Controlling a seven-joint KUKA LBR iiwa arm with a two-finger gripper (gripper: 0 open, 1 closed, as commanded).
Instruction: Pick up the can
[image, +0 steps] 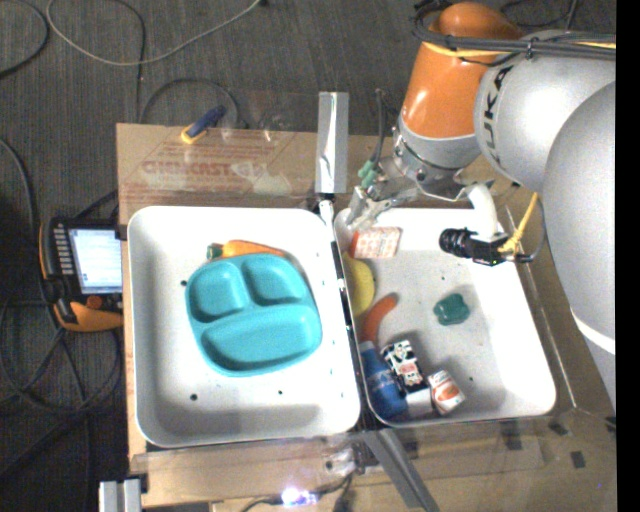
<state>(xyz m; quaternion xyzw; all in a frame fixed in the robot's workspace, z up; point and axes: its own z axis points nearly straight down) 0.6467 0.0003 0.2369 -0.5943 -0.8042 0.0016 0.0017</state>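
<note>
Two small cans lie in the right bin (520, 330) near its front left corner. One is black and white (402, 362); the other is red and white (446, 392) and lies on its side. My gripper (362, 208) hangs over the bin's back left corner, well behind the cans. Just in front of it lies a pink and white box (377, 242); whether the two touch is unclear.
A yellow banana (360, 285), an orange-red pepper (377, 314), a green lump (452, 308) and a blue bottle (380, 384) share the right bin. The left bin (160, 380) holds a teal divided tray (255, 310) over an orange item (245, 248). A black camera (470, 243) juts from the wrist.
</note>
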